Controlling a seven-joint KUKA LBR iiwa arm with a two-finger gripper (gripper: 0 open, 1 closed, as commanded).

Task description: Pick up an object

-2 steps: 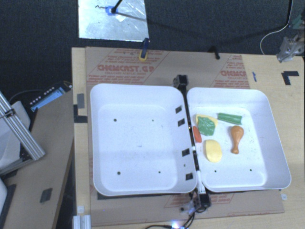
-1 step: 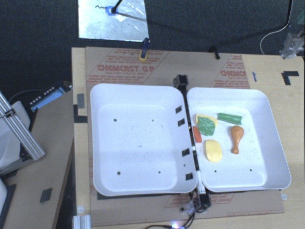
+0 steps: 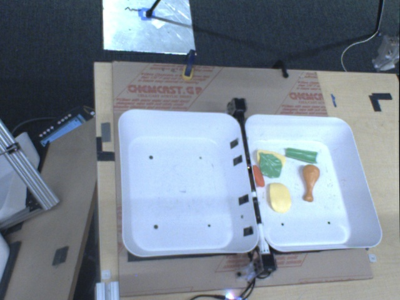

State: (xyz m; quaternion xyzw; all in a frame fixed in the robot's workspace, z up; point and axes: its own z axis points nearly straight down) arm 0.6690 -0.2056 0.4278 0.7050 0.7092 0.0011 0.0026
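The 2 shallow white bins sat side by side on the counter [image 3: 156,83], a pale board printed with red lettering, and the left bin [image 3: 181,183] had a smooth moulded floor. In the right bin [image 3: 350,186], near its left wall, lay a glossy yellow lemon-shaped piece [image 3: 279,197], a brown drumstick [image 3: 310,180], a long green pod [image 3: 301,154], a crinkled green leaf [image 3: 270,165] over a yellow piece and a small orange stick [image 3: 259,176]. Dark carpet [image 3: 50,42] surrounded the counter, with a shiny metal sheet [image 3: 149,16] behind.
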